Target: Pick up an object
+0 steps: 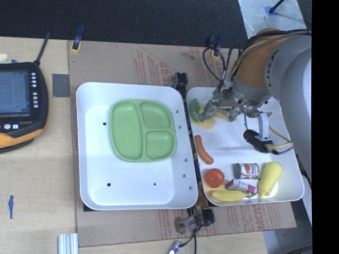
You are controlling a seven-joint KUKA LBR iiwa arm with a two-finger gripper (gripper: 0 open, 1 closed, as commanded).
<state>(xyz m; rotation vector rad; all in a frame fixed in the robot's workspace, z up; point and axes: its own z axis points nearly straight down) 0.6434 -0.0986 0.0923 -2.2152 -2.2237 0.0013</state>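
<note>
My gripper (214,109) hangs low over the far left corner of the right bin (288,194), beneath the arm's orange band. It is directly above a green item (195,109) and a yellow item (207,123), partly hiding both. Further down the bin lie a red-orange sausage (203,150), a red tomato (214,177), a small can (246,170), a yellow bottle (269,179), a banana (228,196) and a small packet (242,186). I see nothing lifted off the bin floor.
The left bin (95,189) holds a green divided plate (143,129). A black cable piece (258,140) hangs off the arm over the right bin. A tablet-like controller (18,102) sits at the bench's left edge. The grey arm body covers the bin's right side.
</note>
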